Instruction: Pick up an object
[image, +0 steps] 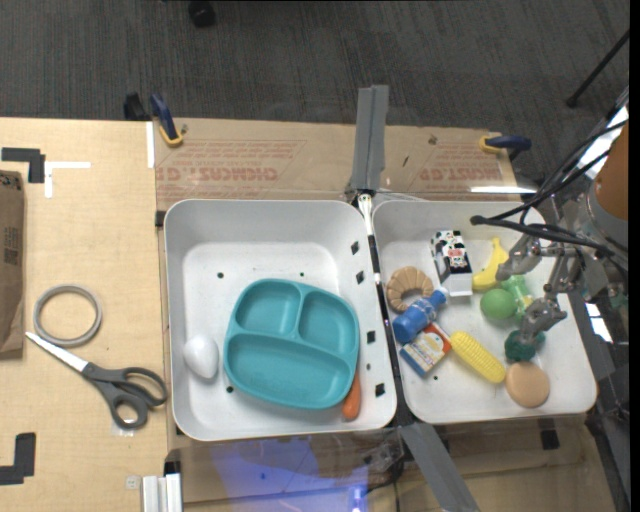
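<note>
- Pincer (533, 296) low over right bin (580, 400), fingers apart, nothing between them.
- Green ball (497, 303) just left of pincer; yellow corn (478, 357) and tan egg (527, 384) near it.
- Teal plate (292, 342) in left bin (190, 240).

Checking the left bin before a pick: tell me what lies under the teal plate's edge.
An orange carrot-like piece pokes out from under the teal plate at its near right corner; most of it is covered. A white egg lies beside the plate, not under it.
</note>
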